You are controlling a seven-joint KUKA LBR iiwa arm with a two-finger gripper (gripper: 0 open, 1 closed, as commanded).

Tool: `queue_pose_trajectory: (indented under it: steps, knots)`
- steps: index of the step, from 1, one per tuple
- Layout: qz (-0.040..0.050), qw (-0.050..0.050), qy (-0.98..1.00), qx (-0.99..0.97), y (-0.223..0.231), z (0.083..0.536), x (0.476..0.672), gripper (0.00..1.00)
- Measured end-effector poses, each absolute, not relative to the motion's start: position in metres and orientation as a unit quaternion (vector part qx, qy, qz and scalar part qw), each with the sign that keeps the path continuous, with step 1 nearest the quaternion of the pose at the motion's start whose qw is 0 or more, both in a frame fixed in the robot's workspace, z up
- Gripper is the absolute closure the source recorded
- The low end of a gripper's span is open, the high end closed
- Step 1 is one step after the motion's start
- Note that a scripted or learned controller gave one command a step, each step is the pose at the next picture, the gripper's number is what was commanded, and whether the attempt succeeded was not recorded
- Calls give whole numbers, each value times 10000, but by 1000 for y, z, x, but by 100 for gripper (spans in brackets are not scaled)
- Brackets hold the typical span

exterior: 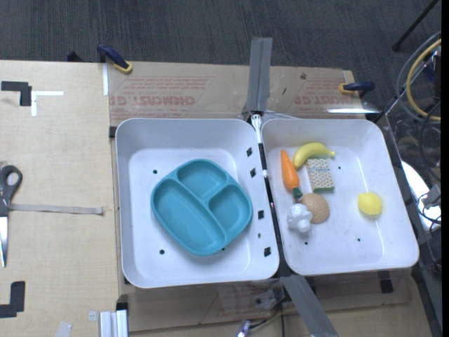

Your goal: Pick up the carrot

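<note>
Carrot point(289, 171) by bin wall point(278, 192), banana point(312, 152) beside — lemon point(370, 203) apart

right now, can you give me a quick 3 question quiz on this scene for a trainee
1. True or false: the carrot lies in the right bin.
2. Which item lies nearest the carrot's top end? A) the lemon B) the banana C) the scissors
3. Fill in: the left bin holds a teal ____ plate with three compartments.

Key
1. True. It lies near that bin's left wall, green end toward the bottom of the view.
2. B. The banana curves just to the right of the carrot's top; the lemon lies apart toward the right wall, and the scissors lie on the bench outside both bins.
3. Divided.
</note>
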State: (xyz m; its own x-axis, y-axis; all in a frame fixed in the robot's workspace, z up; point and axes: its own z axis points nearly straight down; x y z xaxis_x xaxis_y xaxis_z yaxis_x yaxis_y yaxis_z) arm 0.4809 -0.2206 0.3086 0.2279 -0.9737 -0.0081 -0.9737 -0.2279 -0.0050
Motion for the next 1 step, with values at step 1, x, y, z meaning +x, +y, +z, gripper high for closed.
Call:
queue_pose_trajectory:
  steps: [1]
  knots:
    - [-2, 20, 8186, -5743, -195, 287, 489, 100]
